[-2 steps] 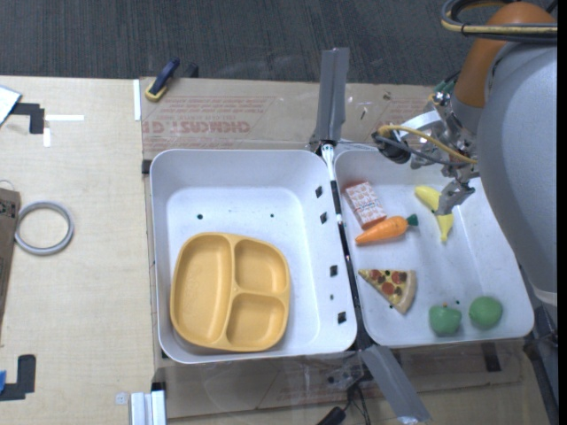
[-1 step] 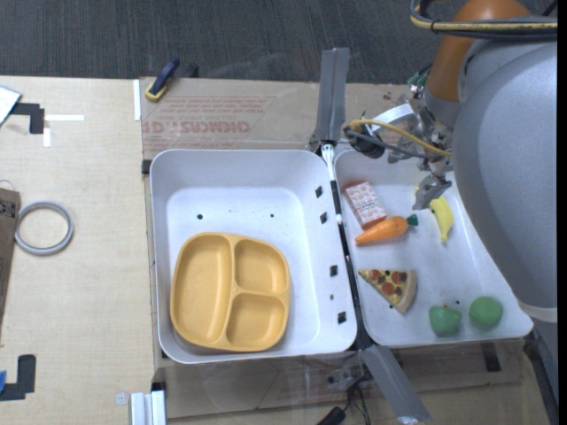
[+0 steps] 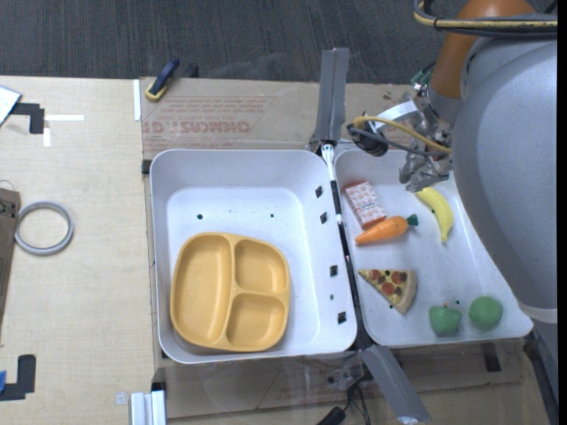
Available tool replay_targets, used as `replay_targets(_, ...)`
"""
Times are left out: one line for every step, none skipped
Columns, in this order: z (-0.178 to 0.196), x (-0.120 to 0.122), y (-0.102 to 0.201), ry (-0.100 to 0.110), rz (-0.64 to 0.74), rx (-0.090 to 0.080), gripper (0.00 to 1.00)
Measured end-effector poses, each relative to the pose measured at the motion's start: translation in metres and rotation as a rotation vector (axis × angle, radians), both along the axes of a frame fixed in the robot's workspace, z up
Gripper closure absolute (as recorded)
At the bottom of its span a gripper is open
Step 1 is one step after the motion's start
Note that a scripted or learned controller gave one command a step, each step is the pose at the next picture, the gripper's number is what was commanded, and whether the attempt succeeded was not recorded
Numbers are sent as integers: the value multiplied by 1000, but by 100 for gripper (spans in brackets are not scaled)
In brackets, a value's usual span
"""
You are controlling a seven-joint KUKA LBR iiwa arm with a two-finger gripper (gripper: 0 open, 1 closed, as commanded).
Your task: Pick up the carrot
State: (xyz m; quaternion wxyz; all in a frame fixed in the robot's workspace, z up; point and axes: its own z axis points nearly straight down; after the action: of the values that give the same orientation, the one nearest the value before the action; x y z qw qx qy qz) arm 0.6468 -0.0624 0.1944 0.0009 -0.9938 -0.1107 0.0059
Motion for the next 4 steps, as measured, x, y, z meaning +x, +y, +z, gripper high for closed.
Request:
replay_targets(244, -36, -41, -3, 8, -3, 100)
replay_targets(243, -2, -106, -1, 33, -1, 100)
replay_targets(217, -38, -57, -2, -18, -2, 100)
replay_targets(192, -7, -128, -2, 23, -1, 100)
